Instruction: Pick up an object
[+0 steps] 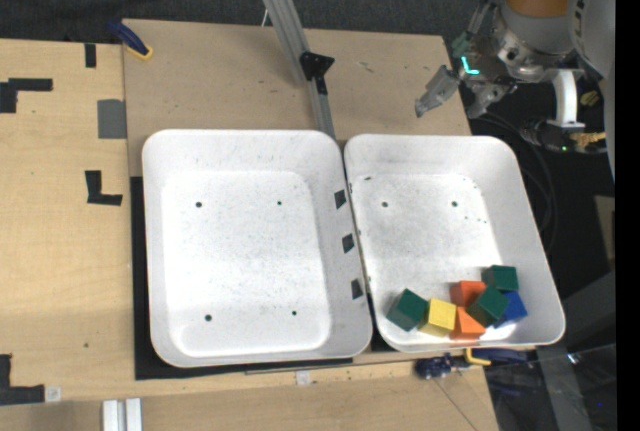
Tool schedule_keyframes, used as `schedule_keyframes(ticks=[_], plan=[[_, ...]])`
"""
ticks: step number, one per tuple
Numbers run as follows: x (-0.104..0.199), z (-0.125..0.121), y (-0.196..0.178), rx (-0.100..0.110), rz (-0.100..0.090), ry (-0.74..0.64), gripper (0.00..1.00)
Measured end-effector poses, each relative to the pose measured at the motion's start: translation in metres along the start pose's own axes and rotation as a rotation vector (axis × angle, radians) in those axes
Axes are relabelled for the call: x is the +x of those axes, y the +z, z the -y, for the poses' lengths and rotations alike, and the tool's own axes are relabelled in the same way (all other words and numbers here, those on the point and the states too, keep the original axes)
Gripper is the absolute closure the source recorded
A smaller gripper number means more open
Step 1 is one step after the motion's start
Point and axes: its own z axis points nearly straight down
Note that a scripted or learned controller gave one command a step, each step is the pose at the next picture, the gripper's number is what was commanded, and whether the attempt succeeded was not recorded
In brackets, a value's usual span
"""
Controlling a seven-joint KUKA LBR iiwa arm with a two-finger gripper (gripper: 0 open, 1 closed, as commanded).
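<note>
The blocks (462, 304) lie huddled in the near right corner of the right bin (520, 181), touching one another in a tight cluster against the bin's front wall. The gripper (462, 91) hangs well apart from them, beyond the far edge of that same bin and above the bare bench (230, 69), near the bin's far right corner. The whole depth of the bin lies between gripper and blocks.

The cluster runs roughly along the bin's front wall, its long axis left to right. At its left end sits a dark green block (406, 309), tilted on a corner; next to it a yellow block (439, 316); then an orange one (466, 322) with a red-orange one (464, 293) just behind. At the right end are two more green blocks (497, 279) and a blue one (514, 307), partly under the green. None has a clear long axis of its own; they look cube-like, turned at differing angles.

One grey finger (436, 93) slants down and to the left, toward the bench. The fingers appear spread apart, with nothing between them and touching nothing.

The left bin (160, 219) lies just beside the right bin, their rims meeting.
</note>
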Motion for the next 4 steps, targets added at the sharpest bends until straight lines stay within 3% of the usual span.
schedule_keyframes(ticks=[1, 4], plan=[[0.000, -0.001, -0.003, -0.005, 0.002, -0.001, 0.00], [0.003, -0.004, 0.170, 0.006, 0.002, 0.001, 0.00]])
